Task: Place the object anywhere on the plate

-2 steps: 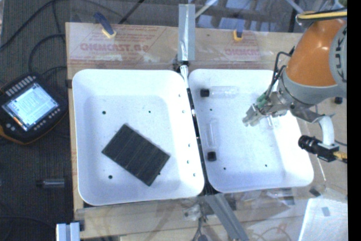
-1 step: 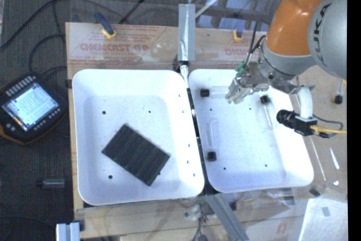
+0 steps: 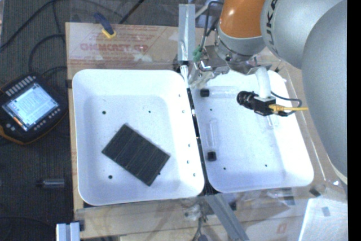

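Bins sit side by side on the counter, and the task's two halves are split between them. The plate (image 3: 136,154), a dark ribbed slab, lies flat and askew on the floor of the left bin (image 3: 90,84), with nothing on it and open room all round, so a drop from above should be easy.

The arm (image 3: 293,8) reaches in from the right and hangs over the far left corner of the right bin (image 3: 293,175). The gripper (image 3: 214,70) is close to the wall between the two bins. Whether it is apart, together or clamped on anything I cannot tell; the wrist hides it.

The likeliest object is a small black piece (image 3: 211,155) on the right bin's floor, just beside the dividing wall and nearer than the gripper. A faint clear shape runs from it toward the far side and may be part of it. I judge the pick not yet made. That spot against the wall could make a clean grasp awkward.
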You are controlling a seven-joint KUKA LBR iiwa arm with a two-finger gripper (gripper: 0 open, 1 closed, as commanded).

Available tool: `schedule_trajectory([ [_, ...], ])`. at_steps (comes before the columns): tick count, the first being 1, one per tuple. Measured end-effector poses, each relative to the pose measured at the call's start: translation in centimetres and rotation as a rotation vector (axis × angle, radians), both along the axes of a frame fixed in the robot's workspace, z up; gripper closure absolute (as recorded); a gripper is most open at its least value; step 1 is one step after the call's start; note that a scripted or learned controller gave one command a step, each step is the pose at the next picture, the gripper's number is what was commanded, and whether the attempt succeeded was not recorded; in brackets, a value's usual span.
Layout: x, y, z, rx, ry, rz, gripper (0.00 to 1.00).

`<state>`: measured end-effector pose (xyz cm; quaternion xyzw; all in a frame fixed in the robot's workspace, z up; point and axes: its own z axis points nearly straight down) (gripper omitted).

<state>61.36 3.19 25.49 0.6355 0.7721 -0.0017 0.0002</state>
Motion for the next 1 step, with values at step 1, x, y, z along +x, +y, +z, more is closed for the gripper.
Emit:
schedule_trajectory([
  [1,1.09,4.95,11.37,-0.002,-0.002,0.248,1.00],
])
